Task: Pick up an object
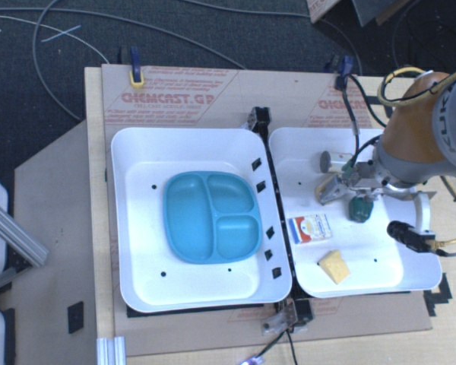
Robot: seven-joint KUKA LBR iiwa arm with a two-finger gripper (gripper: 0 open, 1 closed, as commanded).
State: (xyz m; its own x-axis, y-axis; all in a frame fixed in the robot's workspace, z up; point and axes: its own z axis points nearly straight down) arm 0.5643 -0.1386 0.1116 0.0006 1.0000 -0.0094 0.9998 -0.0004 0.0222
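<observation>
claw (333, 191): low in the right bin (380, 276), metal fingers pointing left, can't tell how wide they stand
green object (359, 207): just beside the claw, right of it
small carton (310, 228): flat, nearer the divider
yellow wedge (334, 266): front of the bin
left bin (137, 280): blue divided plate (213, 217) in the middle

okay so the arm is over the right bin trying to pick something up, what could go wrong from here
1. The gripper sits close to the small green object without clearly enclosing it, so a close could nudge it aside or grab nothing.
2. The small card lies flat on the bin floor, so fingers would likely slide over it.
3. The yellow block rests near the right bin's front edge, leaving little finger room.
</observation>
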